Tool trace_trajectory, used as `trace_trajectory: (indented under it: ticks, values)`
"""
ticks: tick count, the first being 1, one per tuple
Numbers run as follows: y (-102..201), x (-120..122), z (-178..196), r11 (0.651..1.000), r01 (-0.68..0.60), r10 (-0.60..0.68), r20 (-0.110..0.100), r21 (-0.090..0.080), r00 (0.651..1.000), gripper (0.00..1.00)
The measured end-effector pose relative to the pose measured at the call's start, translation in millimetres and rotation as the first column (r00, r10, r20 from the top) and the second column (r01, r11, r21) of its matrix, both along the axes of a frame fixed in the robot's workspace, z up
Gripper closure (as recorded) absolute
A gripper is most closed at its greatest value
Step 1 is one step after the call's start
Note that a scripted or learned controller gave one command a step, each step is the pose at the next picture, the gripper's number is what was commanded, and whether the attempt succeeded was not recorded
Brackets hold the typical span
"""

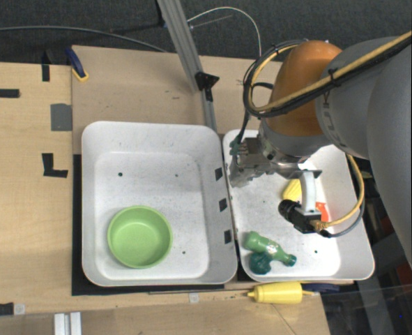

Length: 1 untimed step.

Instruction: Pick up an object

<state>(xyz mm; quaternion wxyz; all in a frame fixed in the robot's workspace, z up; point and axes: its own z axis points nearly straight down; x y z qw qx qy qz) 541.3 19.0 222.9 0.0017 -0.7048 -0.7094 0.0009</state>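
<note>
Gripper [242,167] is hanging low at upper left of right bin [345,257], mid-frame; can't tell its state. Green toy [268,250] is lying lower in that bin, apart from gripper.

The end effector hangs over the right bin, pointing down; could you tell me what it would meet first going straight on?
Probably bare floor of the right bin near its left wall; the end effector has nothing visible beneath, though depth is unclear.

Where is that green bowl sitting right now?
The green bowl sits in the left white bin, in its near-left corner, far from the gripper over the right bin.
</note>
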Motion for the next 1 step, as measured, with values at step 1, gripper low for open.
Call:
trace_trajectory:
  ticks: [1]
  values:
    - [45.0,14.9,9.0,1.000,0.000,0.000,0.003,0.000,1.000,1.00]
